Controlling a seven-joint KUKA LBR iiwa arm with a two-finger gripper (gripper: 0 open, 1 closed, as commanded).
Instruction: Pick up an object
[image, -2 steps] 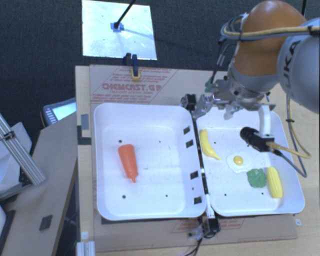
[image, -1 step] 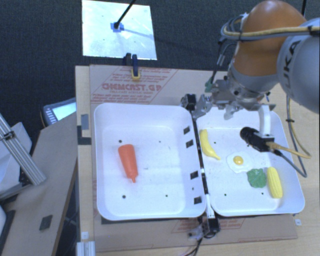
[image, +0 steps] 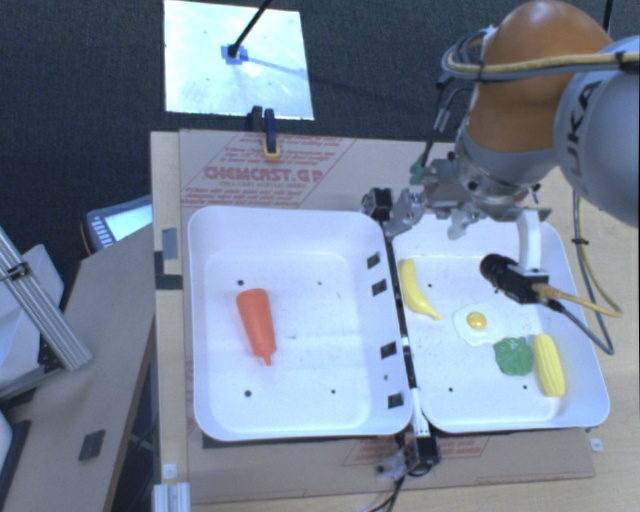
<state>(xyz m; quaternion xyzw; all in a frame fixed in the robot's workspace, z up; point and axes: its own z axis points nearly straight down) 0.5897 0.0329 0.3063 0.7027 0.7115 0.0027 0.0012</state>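
On the table (image: 168, 400) you have a brown cardboard sheet (image: 300, 170) with red print, held at its far edge by a yellow clamp (image: 268, 137). Two white bins sit on it side by side, joined by black clips (image: 380, 288).

Left bin (image: 320, 340): one carrot (image: 256, 322), left of centre, tip toward you.

Right bin (image: 450, 400): banana (image: 415, 290) just beside the dividing wall, then egg (image: 477, 325). A green piece (image: 513, 355) touches the corn (image: 548, 365) near the right wall.

Hand (image: 475, 200): over the right bin's far edge, under the orange wrist, apart from every item. You cannot tell whether it is wide or narrow; nothing is seen held.

Room: dark carpet (image: 80, 100) beyond the table, with a shiny square plate (image: 200, 70) on it. At left are a metal rail (image: 40, 310) and a small screen (image: 118, 225).
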